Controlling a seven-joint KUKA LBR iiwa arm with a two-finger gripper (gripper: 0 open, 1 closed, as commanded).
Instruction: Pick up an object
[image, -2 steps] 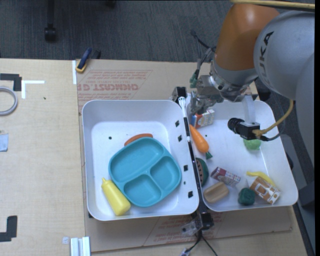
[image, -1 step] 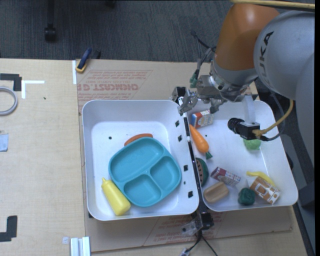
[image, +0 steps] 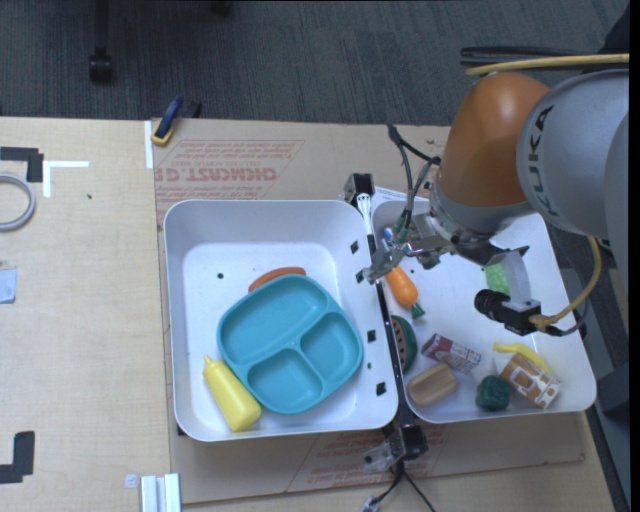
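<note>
Two shallow white bins sit side by side on the bench, the left bin (image: 180, 300) and the right bin (image: 570, 330), their inner walls touching along the middle.

Nearest items, left bin: a yellow squeeze bottle (image: 231, 394) lies tilted at the front left corner, touching the edge of a teal divided tray (image: 290, 345) with three compartments. Just behind the tray's far rim, an orange disc (image: 277, 275) shows partly from under it.

Nearest items, right bin: a toy bread roll (image: 431, 384) at the front left; a dark green round toy (image: 492, 392) beside it; a small orange-and-white carton (image: 529, 381) at the front right, with a yellow banana-shaped piece (image: 520, 350) just behind it. A red-and-white packet (image: 451, 351) lies a little further back, near the middle. A dark watermelon-slice toy (image: 403, 342) rests against the dividing wall.

Middle of the right bin: a toy carrot (image: 402, 287), orange with a green tip, lies close to the dividing wall, directly beneath the gripper (image: 388, 262). The gripper hangs low over the carrot's upper end; whether it grasps the carrot, or stands parted or closed, cannot be told from this angle. A light green block (image: 497, 274) lies to the right, beside a black fitting on the arm.

Farthest: the arm's orange band (image: 490, 140) and grey body cover the back of the right bin. Beyond the bins, a blue-and-yellow tool (image: 167, 120) rests at the cardboard's far edge.
</note>
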